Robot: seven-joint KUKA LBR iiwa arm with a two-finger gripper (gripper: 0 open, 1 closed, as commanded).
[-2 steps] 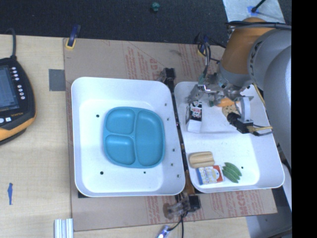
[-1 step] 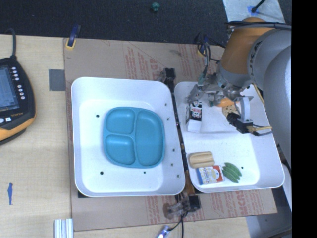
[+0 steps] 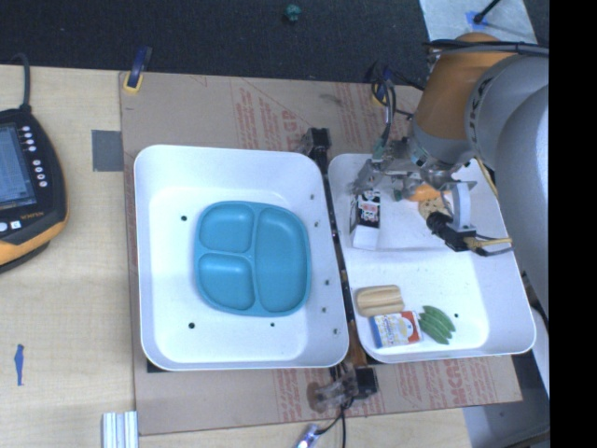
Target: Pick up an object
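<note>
Wooden bench with cardboard sheet, two white bins, teach pendant.

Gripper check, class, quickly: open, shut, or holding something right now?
Gripper: low over the far end of the right bin; whether it is open, shut or holding anything cannot be told.

The far end of the right bin is covered by the arm, itself cut off by the top edge. An orange object is largely hidden behind the gripper; whether anything is held cannot be told. The pendant is cut by the left edge. The small packet print is too small to be read.
</note>
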